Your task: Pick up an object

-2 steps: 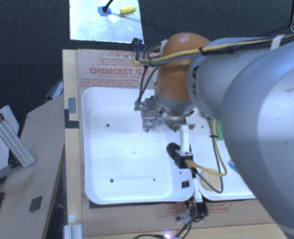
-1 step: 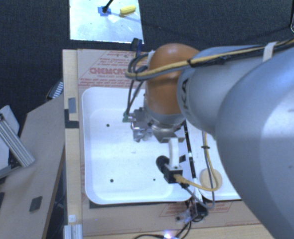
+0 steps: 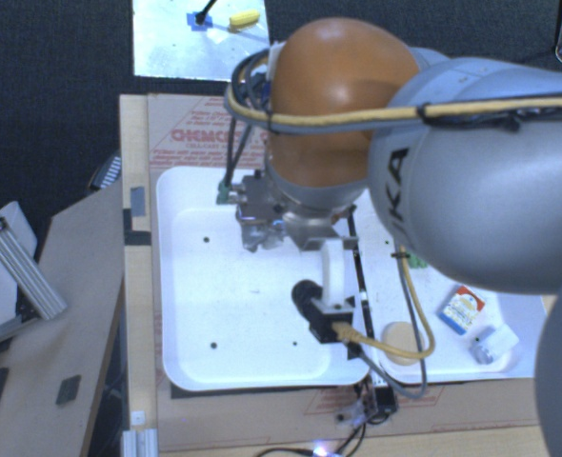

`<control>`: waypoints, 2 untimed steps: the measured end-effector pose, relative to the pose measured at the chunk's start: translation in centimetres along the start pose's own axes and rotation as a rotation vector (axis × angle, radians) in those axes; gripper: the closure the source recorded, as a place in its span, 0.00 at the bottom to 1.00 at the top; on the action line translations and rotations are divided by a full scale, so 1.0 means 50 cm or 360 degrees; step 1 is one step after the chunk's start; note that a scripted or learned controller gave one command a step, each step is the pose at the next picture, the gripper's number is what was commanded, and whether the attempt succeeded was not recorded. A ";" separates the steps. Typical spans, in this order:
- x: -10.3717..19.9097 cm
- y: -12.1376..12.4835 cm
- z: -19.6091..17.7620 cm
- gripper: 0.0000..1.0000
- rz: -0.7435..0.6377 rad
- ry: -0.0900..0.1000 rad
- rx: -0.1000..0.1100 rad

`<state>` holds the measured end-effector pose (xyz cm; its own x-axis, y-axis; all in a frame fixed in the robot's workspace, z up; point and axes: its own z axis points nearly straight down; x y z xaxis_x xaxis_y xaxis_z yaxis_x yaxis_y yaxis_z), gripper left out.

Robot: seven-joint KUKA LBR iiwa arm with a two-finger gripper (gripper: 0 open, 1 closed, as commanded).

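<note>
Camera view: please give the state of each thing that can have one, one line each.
Left shallow white bin: flat on the bench, the arm above it.
Right shallow white bin: holds small items.
Small red, white and blue packet: lying in the right bin.
Round tan object: in the right bin, untouched.
Hand: low over the left bin.

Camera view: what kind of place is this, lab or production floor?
Most likely a robotics lab test bench. A grey arm with an orange band reaches over two shallow white bins set on printed cardboard, with loose cabling and small test objects.
</note>
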<state>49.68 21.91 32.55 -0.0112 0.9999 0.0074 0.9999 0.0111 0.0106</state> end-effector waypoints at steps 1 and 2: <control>0.033 -0.020 -0.088 1.00 0.0008 -0.0008 0.0012; 0.032 -0.018 -0.128 1.00 0.0009 -0.0009 0.0012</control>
<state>48.67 23.43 38.95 -0.0056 1.0000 0.0016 1.0000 0.0056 0.0028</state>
